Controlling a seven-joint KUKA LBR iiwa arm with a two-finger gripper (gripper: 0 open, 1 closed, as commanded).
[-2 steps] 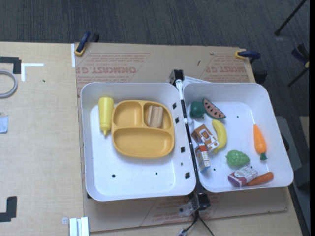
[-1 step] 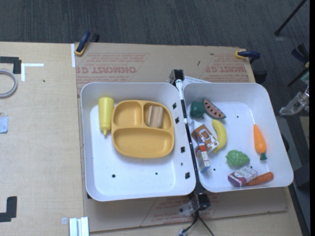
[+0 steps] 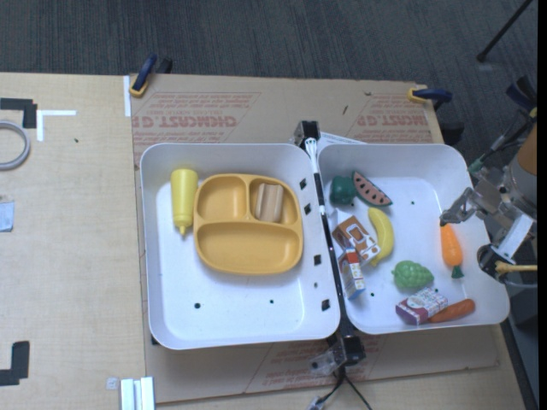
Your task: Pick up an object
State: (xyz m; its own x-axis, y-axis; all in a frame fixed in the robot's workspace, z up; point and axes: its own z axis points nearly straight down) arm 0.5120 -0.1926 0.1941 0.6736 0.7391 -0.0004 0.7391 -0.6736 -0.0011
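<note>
My gripper (image 3: 466,241) hangs over the right rim of the right bin (image 3: 410,165), with its two fingers spread apart, so it is open. A small orange carrot (image 3: 450,246) with a green tip lies on the bin floor, just left of the gap between the fingertips, and nothing is clamped. The same bin holds a banana (image 3: 383,233), a watermelon slice (image 3: 372,190), a green pepper (image 3: 342,190), a leafy green piece (image 3: 413,274), a brown and white carton (image 3: 355,237), a pink box (image 3: 420,306) and a longer carrot (image 3: 453,310).
The left bin (image 3: 171,289) holds a yellow divided plate (image 3: 248,246) with a tan piece (image 3: 269,202) in one compartment, and a yellow bottle (image 3: 182,196) beside it. Clips (image 3: 318,229) join the bins along the middle wall.
</note>
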